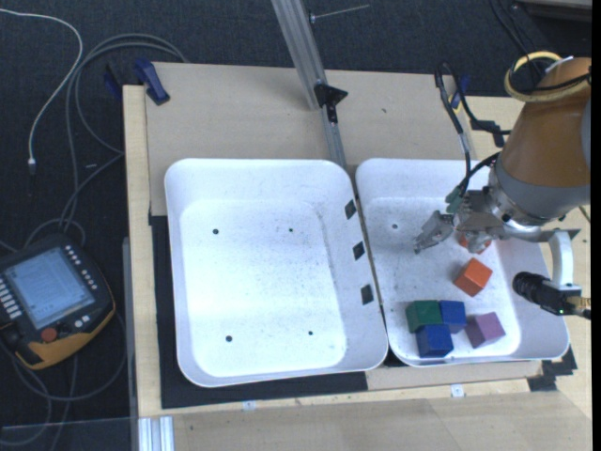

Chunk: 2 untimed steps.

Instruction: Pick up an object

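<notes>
My gripper (pixel 453 237) hangs over the middle of the right bin (pixel 399 205), open, with nothing between its fingers. An orange block (pixel 474 276) lies just below and to the right of it, apart from the fingers. Along the bin's front edge sits a cluster: a green block (pixel 423 314), two blue blocks (pixel 452 312) (pixel 434 339) and a purple block (pixel 485 328). A small reddish patch (pixel 481 243) shows by the right finger; I cannot tell what it is.
The left bin (pixel 188 195) stands beside the right one, their rims meeting at the centre. A slanted metal pole (pixel 296 36) rises behind the bins. A teach pendant (pixel 47 294) and cables lie on the floor at left.
</notes>
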Available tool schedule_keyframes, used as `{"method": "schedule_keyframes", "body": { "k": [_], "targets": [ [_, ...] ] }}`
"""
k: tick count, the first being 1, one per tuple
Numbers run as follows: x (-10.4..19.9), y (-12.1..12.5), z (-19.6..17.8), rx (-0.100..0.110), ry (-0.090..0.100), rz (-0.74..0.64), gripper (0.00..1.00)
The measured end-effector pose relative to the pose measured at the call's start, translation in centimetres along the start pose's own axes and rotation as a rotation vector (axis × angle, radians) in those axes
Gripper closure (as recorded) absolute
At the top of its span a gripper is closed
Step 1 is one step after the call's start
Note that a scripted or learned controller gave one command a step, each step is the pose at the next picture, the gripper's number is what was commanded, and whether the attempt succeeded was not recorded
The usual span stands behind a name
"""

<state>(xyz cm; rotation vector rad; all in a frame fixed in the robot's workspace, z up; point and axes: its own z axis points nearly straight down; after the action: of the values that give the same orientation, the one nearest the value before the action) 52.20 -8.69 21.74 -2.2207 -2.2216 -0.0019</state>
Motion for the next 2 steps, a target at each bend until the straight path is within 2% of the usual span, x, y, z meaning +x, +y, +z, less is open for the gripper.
{"method": "schedule_keyframes", "body": {
  "k": [1,2],
  "targets": [
    [-6.4,-3.0,6.3,0.009,-0.001,0.008,0.00],
    [-11.7,3.8,12.1,0.001,-0.003,0.001,0.00]
  ]
}}
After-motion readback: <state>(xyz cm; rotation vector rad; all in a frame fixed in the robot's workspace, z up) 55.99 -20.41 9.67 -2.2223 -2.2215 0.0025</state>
